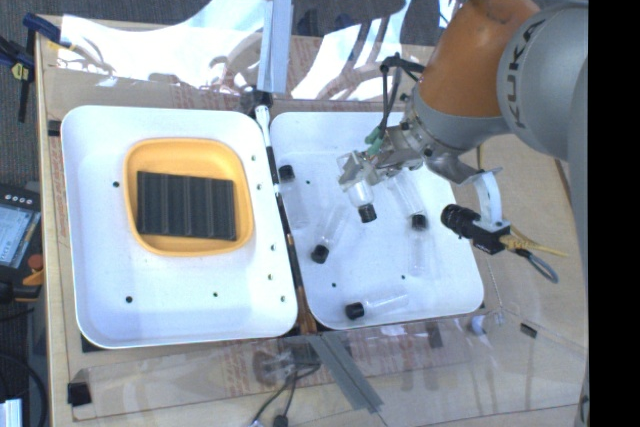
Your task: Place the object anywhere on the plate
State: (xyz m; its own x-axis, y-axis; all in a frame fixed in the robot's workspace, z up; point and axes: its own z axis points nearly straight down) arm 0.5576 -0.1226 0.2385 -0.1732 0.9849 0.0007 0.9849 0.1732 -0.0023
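Note:
A yellow plate (186, 155) lies in the left white bin (95, 265), with a dark ridged rectangle (187, 205) on its middle. Several clear vials with black caps lie scattered in the right bin (450, 290). My gripper (362, 171) hangs over the upper middle of the right bin. One clear vial (364, 200) with its black cap pointing down sits right beneath the gripper's tip. Whether it is gripped or lying on the bin floor is unclear. The gripper is well to the right of the plate.
Other vials lie at the right bin's left wall (286, 173), lower left (321, 251), front edge (370, 305) and right of centre (417, 215). A ridge (280, 215) divides the bins. A black fitting and cables (480, 227) hang by the wrist.

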